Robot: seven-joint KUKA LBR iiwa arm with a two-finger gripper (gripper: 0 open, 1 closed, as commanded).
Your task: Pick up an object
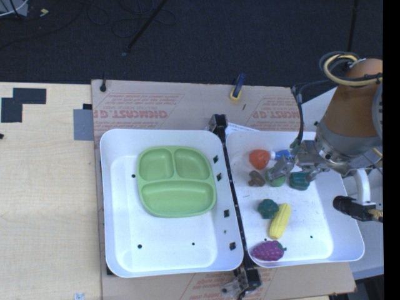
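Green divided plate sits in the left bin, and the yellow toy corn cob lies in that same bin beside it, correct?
Not quite. The green divided plastic plate is in the left white bin, but the yellow toy corn cob lies in the right white bin, as the camera view shows.

Arm reaching in from the right, end effector low and pointing left

The grey arm [350,127] enters at the right edge, its orange band [356,99] standing high above the wrist with a loop of yellow cable on top. Below the band the grey wrist bends down and toward the left. The end effector [280,167] sits at the end of it, low and slanted, aimed leftward. Its metal tip is small and partly blurred.
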